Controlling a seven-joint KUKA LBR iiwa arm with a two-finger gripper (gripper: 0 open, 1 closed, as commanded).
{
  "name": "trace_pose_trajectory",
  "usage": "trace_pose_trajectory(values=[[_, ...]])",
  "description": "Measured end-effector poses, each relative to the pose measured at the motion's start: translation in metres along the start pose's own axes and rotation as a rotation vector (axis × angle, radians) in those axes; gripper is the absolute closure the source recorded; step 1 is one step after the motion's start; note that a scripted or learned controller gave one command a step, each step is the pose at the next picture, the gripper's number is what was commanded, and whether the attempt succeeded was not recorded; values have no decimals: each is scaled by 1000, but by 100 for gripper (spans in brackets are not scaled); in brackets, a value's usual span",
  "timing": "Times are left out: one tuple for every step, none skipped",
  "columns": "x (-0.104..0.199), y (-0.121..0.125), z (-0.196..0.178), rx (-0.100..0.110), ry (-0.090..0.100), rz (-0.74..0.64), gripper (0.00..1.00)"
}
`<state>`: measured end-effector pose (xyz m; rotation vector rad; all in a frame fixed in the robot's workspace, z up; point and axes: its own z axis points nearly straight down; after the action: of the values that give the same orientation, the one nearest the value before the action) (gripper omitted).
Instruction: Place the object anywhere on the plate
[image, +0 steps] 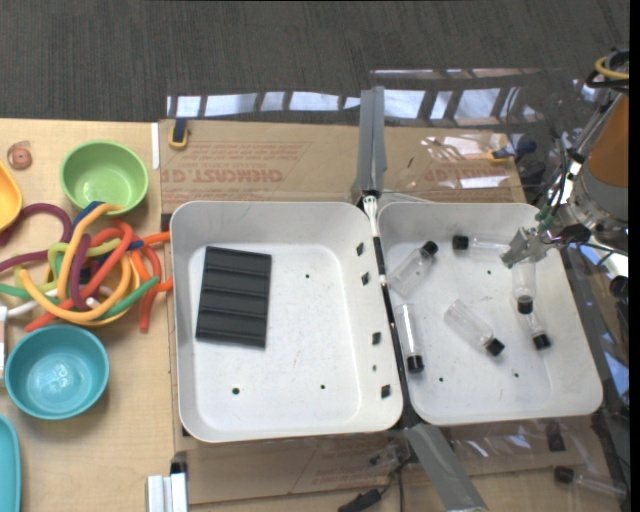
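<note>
— What takes up the most room for us here?

— The two white bins side by side on sheets of cardboard (300, 165). We see the left bin (300, 400) and the right bin (560, 395) meeting at a hinged seam in the middle. The arm (603, 165) comes in from the right, above the right bin's far corner.

— And the plate?

— We take the black plate (234, 296) to be the ribbed dark rectangle lying flat in the left part of the left bin, with nothing on it. To the left of the bins we see a tangle of coloured cords (90, 265), with a blue bowl (57, 370) near it and a green bowl (104, 177) beyond.

— Where are the objects, then?

— All in the right bin, as we read it. They are clear vials with black caps: a long vial (408, 335) along the left wall, a tilted vial (470, 325) near the middle, a vial (415, 262) at the upper left, and a small vial (524, 300) towards the right.

— And the gripper?

— We see the gripper (524, 248) low over the right bin's far right part, just above the small vial. We cannot tell whether it is apart or together, nor make out anything in it.
</note>
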<state>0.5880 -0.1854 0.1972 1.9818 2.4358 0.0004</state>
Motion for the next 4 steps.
trace_pose_trajectory(values=[[36, -36, 33, 3, 2, -163, 100], [-5, -12, 18, 1, 0, -113, 100], [-41, 17, 26, 1, -1, -90, 100], [-17, -101, 38, 2, 1, -60, 100]])
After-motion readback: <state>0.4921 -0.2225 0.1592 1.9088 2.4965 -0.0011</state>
